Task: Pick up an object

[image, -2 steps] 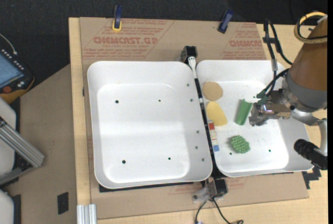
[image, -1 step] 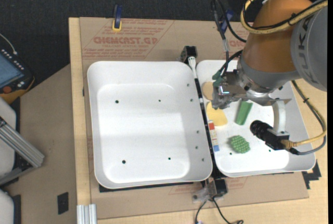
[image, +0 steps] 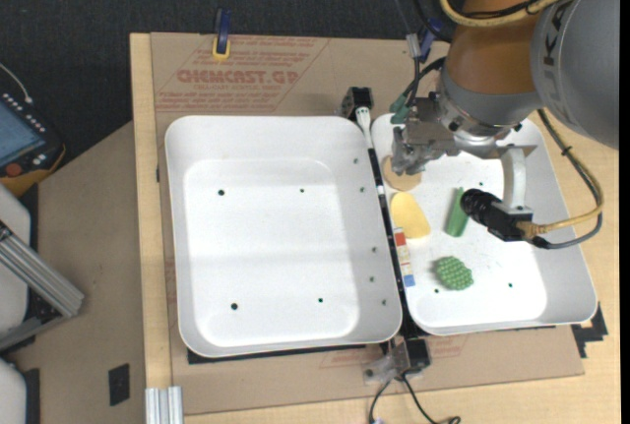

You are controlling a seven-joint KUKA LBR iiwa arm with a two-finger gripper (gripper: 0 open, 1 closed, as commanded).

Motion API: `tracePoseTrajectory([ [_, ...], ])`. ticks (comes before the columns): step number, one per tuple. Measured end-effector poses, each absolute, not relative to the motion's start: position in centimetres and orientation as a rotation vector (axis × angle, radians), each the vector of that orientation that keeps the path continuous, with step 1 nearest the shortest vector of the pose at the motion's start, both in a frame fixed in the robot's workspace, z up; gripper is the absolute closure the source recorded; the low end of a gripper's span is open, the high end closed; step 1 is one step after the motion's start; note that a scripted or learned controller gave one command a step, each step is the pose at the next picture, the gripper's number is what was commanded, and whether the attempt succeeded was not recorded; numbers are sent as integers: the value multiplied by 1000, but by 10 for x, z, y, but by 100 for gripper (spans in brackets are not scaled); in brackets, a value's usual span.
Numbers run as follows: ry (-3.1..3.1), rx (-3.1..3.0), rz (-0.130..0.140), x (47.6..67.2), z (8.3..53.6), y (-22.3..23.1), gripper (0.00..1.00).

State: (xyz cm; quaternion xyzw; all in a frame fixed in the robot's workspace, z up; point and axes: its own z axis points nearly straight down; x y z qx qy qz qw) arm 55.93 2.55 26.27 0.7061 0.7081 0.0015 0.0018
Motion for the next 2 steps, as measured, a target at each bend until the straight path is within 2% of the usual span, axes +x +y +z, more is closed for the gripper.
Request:
tracePoseTrajectory([
  [1, 2224, 2233, -15, 474, 202, 9, 100],
  [2, 2209, 2227, -2, 479, 210, -69, 100],
])
